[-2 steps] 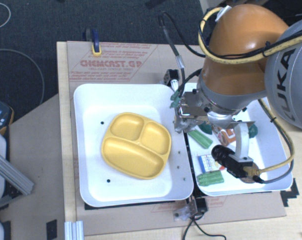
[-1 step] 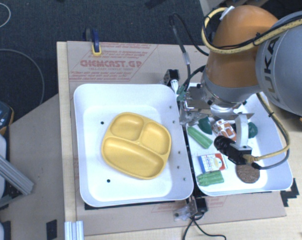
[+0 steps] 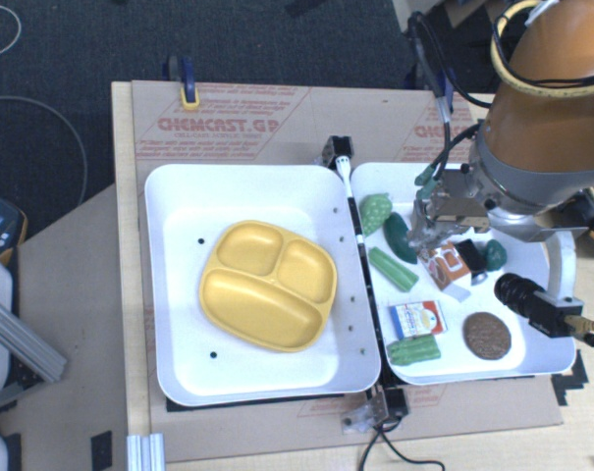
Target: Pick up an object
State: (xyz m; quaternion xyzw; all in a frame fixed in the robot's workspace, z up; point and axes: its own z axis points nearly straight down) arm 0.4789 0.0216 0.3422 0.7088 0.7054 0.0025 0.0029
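The arm reaches in from the right over the right bin (image 3: 562, 361), its claw (image 3: 432, 226) lowered among the clutter at the bin's middle. Whether the claw is released or clenched I cannot tell (the wrist housing and cables cover its tips from this angle), and nothing shows between its tips.

Candidate objects lie close by: a dark green pepper-shaped toy (image 3: 399, 237) just beside the claw, a light green lumpy toy (image 3: 375, 209) near the bin's upper left, a green bean-pod toy (image 3: 392, 269) below, and an orange-and-white packet (image 3: 451, 265) just right of the claw. Farther down sit a small red-and-blue box (image 3: 416, 318), a green block (image 3: 414, 350) and a brown round cookie (image 3: 487, 335).

The left bin (image 3: 169, 263) holds a yellow divided plate (image 3: 267, 285).

As I judge it, the pick is at the reach-and-descend stage: no object is lifted, so gripping and raising remain.
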